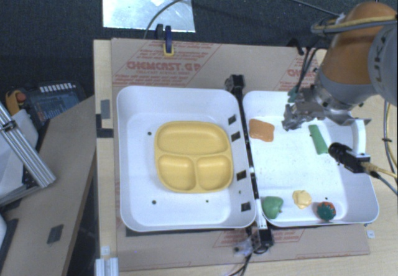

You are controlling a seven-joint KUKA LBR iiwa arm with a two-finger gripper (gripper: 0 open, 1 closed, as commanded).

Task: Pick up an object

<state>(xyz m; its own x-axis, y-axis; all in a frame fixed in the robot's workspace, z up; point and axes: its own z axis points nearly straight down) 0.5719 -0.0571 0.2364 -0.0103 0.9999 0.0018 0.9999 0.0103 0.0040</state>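
My gripper point(292, 120) hangs over the upper part of the right bin point(354, 219), its tips pointing down. An orange flat piece point(262, 130) lies just to its left in that bin. A green stick point(318, 139) lies just to the gripper's right. Along the bin's front edge sit a green lump point(272, 206), a pale yellow piece point(302, 198) and a small red-and-green object point(326, 209). Nothing shows between the gripper's tips.
The left bin point(134, 144) holds a yellow three-compartment tray point(191, 155). A black divider bar point(244, 144) runs between the two bins. The arm's grey and orange body point(357, 51) looms over the right bin's far right corner.
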